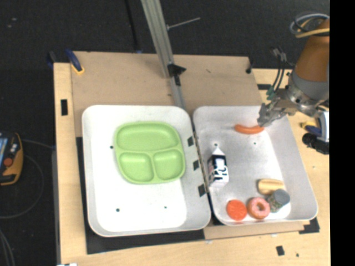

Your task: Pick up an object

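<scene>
Tan bench [127, 82], two white bins. We log an orange sausage [248, 129] at twelve o'clock in the right bin [299, 165], long axis three-to-nine; the pincer [268, 117] hangs at its three o'clock end, its opening unreadable.

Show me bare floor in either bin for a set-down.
Left bin: a strip below the green tray. Right bin: the middle, between sausage, carton and bread. Crowded: near right corner, with tomato, donut, grey piece.
</scene>
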Controlling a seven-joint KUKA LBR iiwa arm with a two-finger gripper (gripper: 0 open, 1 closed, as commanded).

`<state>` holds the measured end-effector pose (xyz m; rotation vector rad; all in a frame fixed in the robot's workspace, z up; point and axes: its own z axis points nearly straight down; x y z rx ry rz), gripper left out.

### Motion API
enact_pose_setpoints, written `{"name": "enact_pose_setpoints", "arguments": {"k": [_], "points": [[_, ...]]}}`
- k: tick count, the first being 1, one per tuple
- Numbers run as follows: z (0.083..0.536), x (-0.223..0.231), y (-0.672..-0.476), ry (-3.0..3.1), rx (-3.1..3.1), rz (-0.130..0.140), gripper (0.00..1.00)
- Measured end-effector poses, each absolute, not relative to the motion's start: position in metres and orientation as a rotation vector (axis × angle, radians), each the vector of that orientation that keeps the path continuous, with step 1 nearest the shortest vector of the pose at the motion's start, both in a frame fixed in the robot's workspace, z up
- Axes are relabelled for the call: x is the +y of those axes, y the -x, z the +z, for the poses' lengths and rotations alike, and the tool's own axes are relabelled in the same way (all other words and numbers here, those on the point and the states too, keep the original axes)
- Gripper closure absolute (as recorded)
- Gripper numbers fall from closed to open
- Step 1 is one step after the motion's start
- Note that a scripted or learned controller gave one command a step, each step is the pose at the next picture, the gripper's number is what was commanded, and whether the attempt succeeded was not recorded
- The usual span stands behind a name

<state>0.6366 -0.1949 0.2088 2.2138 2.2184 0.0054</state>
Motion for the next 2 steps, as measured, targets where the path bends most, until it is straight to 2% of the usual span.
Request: {"name": "enact_pose_setpoints", "arguments": {"k": [1,2], "points": [[0.256,-0.197,-0.638,-2.214,2.219,0.005,1.00],[0.246,-0.153,-0.622,-2.216,2.226,0.000,1.00]]}}
